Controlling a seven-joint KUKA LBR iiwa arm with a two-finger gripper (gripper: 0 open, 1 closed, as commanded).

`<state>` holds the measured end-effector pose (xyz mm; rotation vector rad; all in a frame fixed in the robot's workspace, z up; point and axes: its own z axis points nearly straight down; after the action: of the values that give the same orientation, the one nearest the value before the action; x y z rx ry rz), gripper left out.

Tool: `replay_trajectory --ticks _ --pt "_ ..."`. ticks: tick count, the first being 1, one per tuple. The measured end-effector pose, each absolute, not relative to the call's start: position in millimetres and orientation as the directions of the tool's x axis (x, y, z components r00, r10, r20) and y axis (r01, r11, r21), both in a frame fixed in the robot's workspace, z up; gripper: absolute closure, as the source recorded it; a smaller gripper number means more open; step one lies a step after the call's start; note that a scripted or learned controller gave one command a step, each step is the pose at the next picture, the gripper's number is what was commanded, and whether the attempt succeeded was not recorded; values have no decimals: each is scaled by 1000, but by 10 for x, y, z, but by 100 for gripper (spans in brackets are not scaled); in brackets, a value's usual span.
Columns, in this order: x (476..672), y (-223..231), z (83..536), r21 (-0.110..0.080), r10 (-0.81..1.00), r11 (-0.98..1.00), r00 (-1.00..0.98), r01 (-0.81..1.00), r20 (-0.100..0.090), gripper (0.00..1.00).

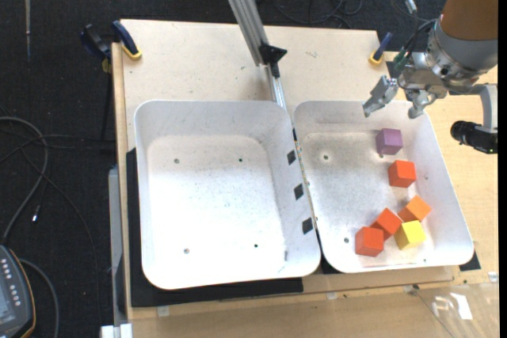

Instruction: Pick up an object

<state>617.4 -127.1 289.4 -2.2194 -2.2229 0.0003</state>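
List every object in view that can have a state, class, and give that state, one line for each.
gripper: open, above the right bin's far end, holding nothing
purple cube: lying in the right bin, alone
orange cube: lying in the right bin, apart from the rest
four-cube cluster: orange, red and yellow, bunched at the near end
left bin: flat on the bench
right bin: flat, beside the left one

arm: cut off by top and right edges | device: cropped at left edge
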Motion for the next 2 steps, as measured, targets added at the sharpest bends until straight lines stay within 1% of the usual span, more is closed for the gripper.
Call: replay_trajectory --ticks 1,2 --pt "6297 -1809 2371 -4 1000 -5 5 1000 -2 0" --pt "6008 -1964 1156 5 1000 3 -3 1000 -2 0"
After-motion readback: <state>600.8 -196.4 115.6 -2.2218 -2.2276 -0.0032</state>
